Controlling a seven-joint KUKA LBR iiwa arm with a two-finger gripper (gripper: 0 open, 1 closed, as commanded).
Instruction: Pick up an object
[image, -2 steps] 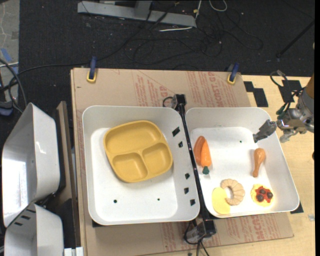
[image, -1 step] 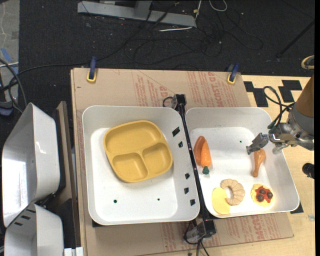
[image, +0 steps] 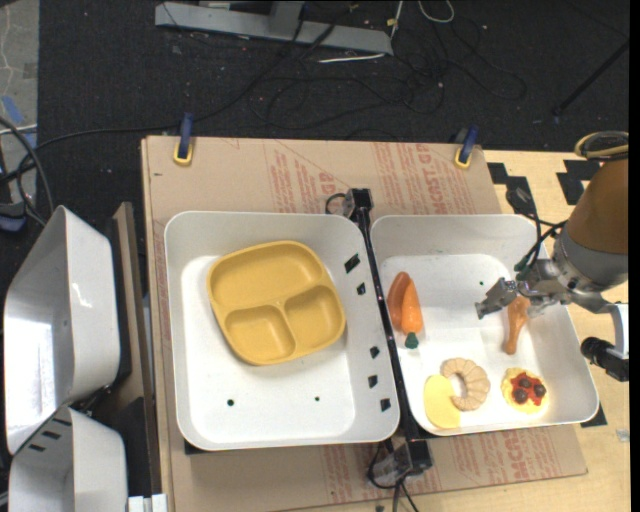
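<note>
Divided plate (image: 275, 302) in left bin (image: 190, 400)

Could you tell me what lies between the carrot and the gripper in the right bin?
In the camera view, only bare white bin floor lies between the carrot and the gripper.

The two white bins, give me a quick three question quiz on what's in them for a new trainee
1. True or false: the yellow divided plate lies in the left bin.
2. Which item in the right bin lies nearest the divider? A) toy carrot B) small tart with red berries C) orange-brown piece
3. Fill in: the gripper is over the ____ bin.

Key: 1 true; 2 A; 3 right.
</note>
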